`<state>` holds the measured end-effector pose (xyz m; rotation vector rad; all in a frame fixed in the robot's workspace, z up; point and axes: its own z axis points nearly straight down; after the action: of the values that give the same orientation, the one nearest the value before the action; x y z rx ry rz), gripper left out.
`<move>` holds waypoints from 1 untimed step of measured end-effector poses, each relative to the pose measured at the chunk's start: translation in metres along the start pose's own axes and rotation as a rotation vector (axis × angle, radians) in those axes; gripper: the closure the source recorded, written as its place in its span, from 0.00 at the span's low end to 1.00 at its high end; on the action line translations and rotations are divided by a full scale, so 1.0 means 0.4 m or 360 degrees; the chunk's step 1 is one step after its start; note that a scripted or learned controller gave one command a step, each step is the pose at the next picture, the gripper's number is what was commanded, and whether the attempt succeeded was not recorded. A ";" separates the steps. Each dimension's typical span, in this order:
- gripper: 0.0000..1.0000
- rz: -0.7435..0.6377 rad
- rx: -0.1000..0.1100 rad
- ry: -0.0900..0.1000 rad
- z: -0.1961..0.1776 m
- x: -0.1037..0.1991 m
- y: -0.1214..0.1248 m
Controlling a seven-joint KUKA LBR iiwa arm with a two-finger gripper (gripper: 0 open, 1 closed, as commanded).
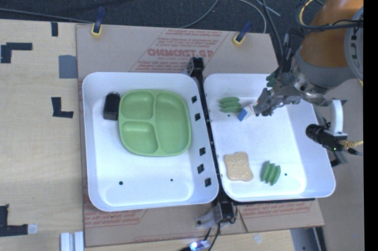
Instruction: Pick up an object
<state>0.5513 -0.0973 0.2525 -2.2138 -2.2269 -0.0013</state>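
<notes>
The gripper (pixel 258 109) is low in the right bin (pixel 295 188) beside a small blue block (pixel 242 115), finger state impossible to tell, seemingly mid-grasp; next it needs a secure closing and lift.

Two bins on the worktop
The wooden worktop (pixel 35 143) has a brown cardboard sheet (pixel 177 49) on it, with two white bins (pixel 94 185) on top.

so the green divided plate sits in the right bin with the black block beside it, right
Not quite: the camera view shows the green divided plate in the left bin, not the right one. The black block is indeed beside it, against its left edge. The right bin holds the tan slice and green pieces instead.
</notes>
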 end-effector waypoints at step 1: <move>1.00 0.0001 0.0000 -0.0001 -0.002 0.104 0.047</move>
<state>0.5699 -0.0556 0.2534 -2.2146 -2.2265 -0.0006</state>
